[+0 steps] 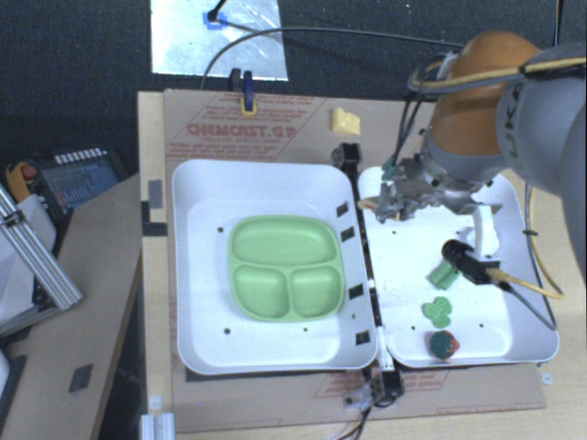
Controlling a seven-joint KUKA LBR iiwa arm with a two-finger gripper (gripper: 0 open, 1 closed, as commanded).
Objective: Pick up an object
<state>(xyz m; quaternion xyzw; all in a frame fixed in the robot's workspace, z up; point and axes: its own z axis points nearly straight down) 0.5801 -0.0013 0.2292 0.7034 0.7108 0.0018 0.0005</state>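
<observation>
- The gripper (pixel 394 205) hangs low over the far left corner of the right bin (pixel 404 269), close beside the wall that divides the two bins
- Whether the pincer is apart or together cannot be told from this slant; nothing shows clamped in it
- Three small things lie in the near half of the right bin, all well apart from the gripper
- The green block (pixel 442 277) is a short, stubby piece of bright green, lying tilted near the middle of the bin floor
- The green lumpy piece (pixel 437 312) lies just nearer the camera than the block; it has the same bright green, with a knobbly, uneven outline
- The ball (pixel 444 344) sits nearest the front rim, small and round, dull red on one side and teal green on the other
- These three lie in a rough line from the bin's middle to its front edge, close together but not touching
- The left bin (pixel 197 246) holds a pale green plate (pixel 284 266), rounded at the corners and split into one wide compartment at the back and two smaller ones in front; it lies flat near the bin's middle
- Both bins rest on a cardboard sheet (pixel 275 122) with red print, and a small yellow piece (pixel 346 120) lies on it beyond the bins
</observation>
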